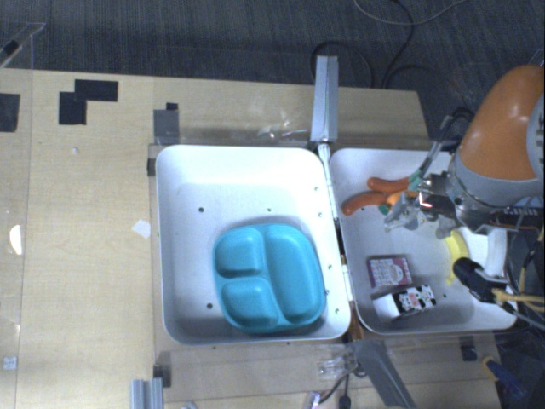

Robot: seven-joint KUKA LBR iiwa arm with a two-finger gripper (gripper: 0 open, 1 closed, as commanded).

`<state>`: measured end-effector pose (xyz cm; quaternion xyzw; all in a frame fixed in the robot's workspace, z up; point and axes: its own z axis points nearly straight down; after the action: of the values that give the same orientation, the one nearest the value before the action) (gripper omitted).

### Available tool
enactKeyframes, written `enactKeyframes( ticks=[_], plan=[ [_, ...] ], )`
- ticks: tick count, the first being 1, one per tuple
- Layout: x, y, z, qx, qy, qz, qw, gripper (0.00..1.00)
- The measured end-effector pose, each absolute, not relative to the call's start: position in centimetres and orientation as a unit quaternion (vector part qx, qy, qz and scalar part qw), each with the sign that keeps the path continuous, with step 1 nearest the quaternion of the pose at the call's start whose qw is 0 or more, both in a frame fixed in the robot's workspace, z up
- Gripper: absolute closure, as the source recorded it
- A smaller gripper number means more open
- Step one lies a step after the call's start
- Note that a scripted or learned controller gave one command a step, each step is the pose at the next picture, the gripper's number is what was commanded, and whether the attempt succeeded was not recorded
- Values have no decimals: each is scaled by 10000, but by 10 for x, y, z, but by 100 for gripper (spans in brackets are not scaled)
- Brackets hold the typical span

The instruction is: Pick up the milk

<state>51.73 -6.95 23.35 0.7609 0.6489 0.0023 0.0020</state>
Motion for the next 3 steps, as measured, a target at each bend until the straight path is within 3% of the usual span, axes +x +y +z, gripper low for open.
enactKeyframes(
  ticks=[1, 2, 3],
  plan=[
    [572, -135, 147, 7644, 6447, 8, 11, 0],
    [605, -135, 89, 8039, 5948, 36, 35, 0],
    [549, -55, 185, 8603, 5098, 20, 8, 0]
  ],
)
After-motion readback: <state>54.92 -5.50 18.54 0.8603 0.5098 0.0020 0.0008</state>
